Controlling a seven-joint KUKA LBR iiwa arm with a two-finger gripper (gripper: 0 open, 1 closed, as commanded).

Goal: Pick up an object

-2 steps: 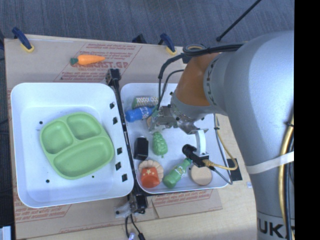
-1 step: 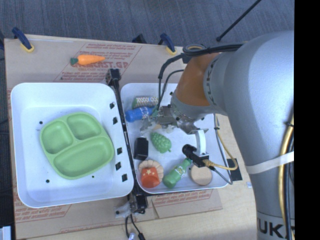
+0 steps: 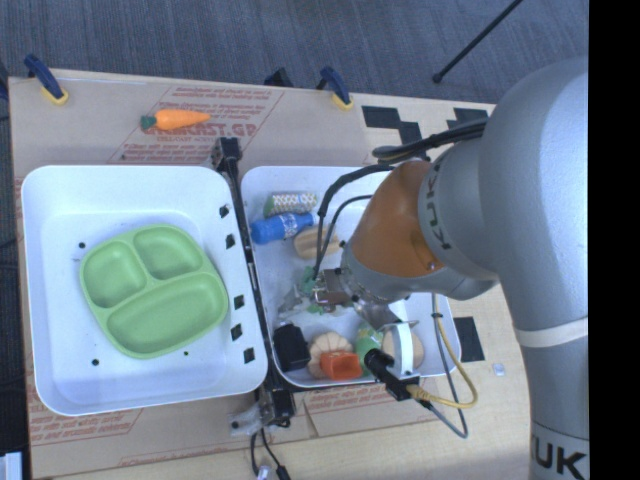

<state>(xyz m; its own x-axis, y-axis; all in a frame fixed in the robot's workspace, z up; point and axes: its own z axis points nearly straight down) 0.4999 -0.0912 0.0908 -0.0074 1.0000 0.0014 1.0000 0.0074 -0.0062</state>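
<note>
From where I stand, the grey arm with the orange band [image 3: 400,230] reaches in from 3 o'clock and bends down over the right shallow white bin [image 3: 258,268], hiding most of its 3 o'clock half. The gripper [image 3: 322,296] sits low near the bin's middle, over a crumpled bit of clear greenish wrapping [image 3: 306,286]. Whether it is spread or pressed together I cannot tell, as the wrist covers it, and I see nothing held in it. The things to pick all lie in this bin. At 12 o'clock is a green-and-white speckled packet [image 3: 291,203], and just below it, touching or nearly so, a blue plastic bottle [image 3: 272,230] lies on its side with a tan rounded piece [image 3: 305,244] at its 3 o'clock end. At the bin's 7 o'clock a black block [image 3: 291,346] rests near the wall. Just beside it, at 6 o'clock, sits a cream ridged lump [image 3: 331,345] with an orange-red piece [image 3: 340,367] touching its near edge. The left shallow white bin [image 3: 45,268] holds 1 light green plastic plate with 3 compartments [image 3: 155,290], lying flat around its middle. On the cardboard-covered counter [image 3: 100,103], at the left bin's 12 o'clock, lies an orange toy carrot [image 3: 176,120]. 2 blue clamps [image 3: 45,78] grip the counter's far edge, well apart.
</note>
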